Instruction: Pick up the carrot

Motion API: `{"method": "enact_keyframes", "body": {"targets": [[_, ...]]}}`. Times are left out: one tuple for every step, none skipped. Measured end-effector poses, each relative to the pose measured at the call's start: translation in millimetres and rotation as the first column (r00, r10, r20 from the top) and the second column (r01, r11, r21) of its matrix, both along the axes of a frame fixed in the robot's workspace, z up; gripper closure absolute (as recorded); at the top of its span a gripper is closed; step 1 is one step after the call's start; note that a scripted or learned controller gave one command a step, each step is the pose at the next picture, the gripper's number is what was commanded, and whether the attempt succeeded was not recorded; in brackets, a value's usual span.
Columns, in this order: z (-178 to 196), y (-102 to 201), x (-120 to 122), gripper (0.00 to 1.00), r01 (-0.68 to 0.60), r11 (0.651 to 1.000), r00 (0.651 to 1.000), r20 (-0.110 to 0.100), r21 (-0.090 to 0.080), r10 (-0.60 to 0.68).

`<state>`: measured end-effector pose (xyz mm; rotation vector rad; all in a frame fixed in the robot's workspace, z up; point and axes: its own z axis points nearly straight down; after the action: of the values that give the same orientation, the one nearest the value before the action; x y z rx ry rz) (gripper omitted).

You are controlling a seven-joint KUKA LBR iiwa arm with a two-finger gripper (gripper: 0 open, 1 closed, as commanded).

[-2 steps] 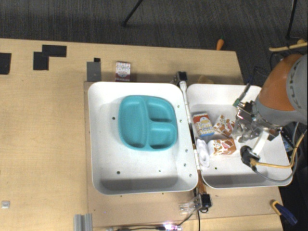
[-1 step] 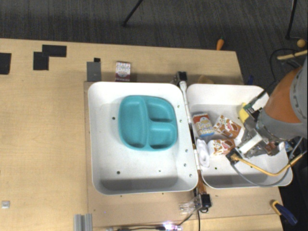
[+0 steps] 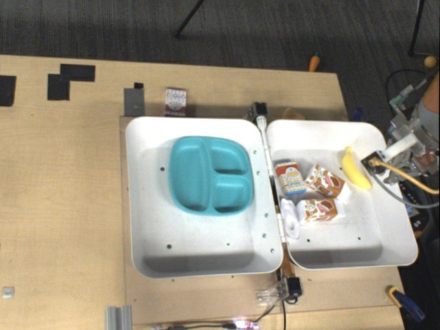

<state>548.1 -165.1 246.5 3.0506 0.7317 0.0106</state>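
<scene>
Arm (image 3: 407, 145) near banana (image 3: 356, 169), right bin (image 3: 385, 253) far-right corner; can't tell jaws' state. Carrot not evident. Locate it before descending.

One fixed camera looks down at a slant on the bench (image 3: 62, 205) and both white bins (image 3: 199, 267).

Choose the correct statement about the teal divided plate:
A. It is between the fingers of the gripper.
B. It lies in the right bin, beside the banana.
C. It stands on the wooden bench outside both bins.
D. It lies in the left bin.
D. The teal divided plate rests on the floor of the left bin, while the banana and the small packets lie in the right bin.
</scene>
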Motion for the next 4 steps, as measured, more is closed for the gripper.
{"method": "enact_keyframes", "body": {"targets": [[-21.0,-41.2,-41.3,1.00,0.255,0.967,0.967,-0.011,0.003,-0.255],[-45.9,59.4,20.0,1.00,0.119,0.993,0.993,-0.011,0.009,-0.119],[84.9,-32.5,28.6,1.00,0.111,0.994,0.994,0.003,-0.002,-0.111],[12.2,-40.7,-34.0,1.00,0.169,0.986,0.986,-0.013,0.003,-0.169]]}}
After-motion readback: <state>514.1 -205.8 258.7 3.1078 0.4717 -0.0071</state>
